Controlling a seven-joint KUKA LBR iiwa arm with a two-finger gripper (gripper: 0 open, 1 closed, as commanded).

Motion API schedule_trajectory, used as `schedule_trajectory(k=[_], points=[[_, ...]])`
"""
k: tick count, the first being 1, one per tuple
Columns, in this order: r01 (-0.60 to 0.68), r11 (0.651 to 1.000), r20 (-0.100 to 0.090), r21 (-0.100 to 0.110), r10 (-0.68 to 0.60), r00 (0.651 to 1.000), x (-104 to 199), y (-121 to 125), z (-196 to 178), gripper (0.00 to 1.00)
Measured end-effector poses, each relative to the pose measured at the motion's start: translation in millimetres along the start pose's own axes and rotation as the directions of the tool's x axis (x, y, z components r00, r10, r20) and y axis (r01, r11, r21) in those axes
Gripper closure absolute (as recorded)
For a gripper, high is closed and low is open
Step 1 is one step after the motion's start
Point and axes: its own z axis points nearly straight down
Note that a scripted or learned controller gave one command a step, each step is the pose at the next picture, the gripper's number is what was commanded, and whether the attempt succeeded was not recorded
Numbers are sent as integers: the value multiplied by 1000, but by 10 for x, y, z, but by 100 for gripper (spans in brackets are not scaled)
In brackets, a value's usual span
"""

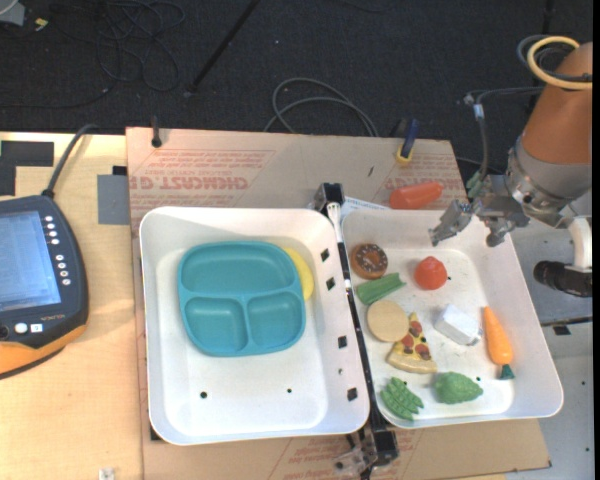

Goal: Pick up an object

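teal tray [242, 298] | red tomato [431, 272] | orange carrot [496, 336] | white bins [170, 368]

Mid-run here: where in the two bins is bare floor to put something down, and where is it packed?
Left bin: bare floor in front of the teal divided plate. Right bin: a bare patch at the far right, between the tomato and the carrot. It is crowded around the pizza slice, round cracker, white block and greens.

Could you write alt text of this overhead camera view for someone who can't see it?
A robot's end effector hovers over the right bin of toy food, including a tomato and carrot. The left bin holds a teal tray.
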Motion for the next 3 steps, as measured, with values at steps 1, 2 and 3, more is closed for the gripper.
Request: schedule_trajectory(k=[1,2,3], points=[[0,1000,-2,10,0,1000,-214,33,1457,0],[-1,1000,-1,3,1,1000,-224,54,1273,100],[4,1000,-5,3,-4,1000,558,-557,647,100]])
